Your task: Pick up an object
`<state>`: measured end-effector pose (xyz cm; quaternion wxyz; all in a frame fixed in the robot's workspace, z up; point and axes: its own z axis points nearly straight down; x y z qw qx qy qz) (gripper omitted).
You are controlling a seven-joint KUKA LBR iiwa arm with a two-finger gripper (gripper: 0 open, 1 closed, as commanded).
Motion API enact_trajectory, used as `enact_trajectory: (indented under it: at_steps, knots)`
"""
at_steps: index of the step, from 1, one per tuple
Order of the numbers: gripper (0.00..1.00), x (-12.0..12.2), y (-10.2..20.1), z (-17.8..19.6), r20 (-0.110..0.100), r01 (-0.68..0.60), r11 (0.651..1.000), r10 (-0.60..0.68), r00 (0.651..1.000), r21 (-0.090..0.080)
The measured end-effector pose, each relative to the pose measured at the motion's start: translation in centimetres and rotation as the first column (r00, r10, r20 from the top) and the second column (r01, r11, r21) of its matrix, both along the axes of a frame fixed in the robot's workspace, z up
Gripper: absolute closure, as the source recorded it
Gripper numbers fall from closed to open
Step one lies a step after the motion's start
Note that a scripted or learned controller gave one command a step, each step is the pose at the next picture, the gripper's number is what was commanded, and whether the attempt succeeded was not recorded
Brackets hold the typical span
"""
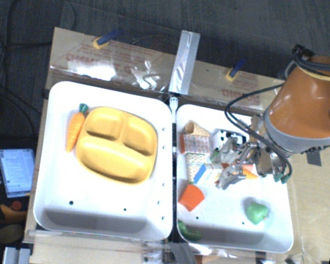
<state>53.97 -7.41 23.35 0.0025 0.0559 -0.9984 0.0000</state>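
My gripper (229,168) hangs low in the middle of the right bin (272,239), below the orange wrist band (313,100). Its metal fingers (225,178) point down-left among small items. A small orange-red piece (248,171) lies right beside the fingers; whether it is between them is unclear. An orange block (191,197) sits at the lower left of that bin. A green rounded object (257,212) rests toward the lower right. A patterned red-and-white packet (195,145) and a blue strip (200,173) lie left of the gripper.
The left bin (52,197) holds a yellow divided tray (117,144) with a toy carrot (74,130) along its left side. A green item (188,231) lies at the right bin's front rim. A metal divider (184,62) stands behind the bins. Cables and devices lie off the bench at left.
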Motion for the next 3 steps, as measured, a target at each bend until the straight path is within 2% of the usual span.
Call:
enact_trajectory:
  at_steps: [1, 2, 3]
  knots:
    - [1.00, -2.4, 1.5, -5.3, -0.001, -0.115, 0.993, 0.115, 0.993, 0.001]
    - [1.00, -1.6, -2.1, -1.7, 0.001, 0.075, 0.997, -0.075, 0.997, 0.001]
    - [1.00, -0.9, 0.4, -3.5, -0.001, 0.151, 0.989, -0.151, 0.989, 0.002]
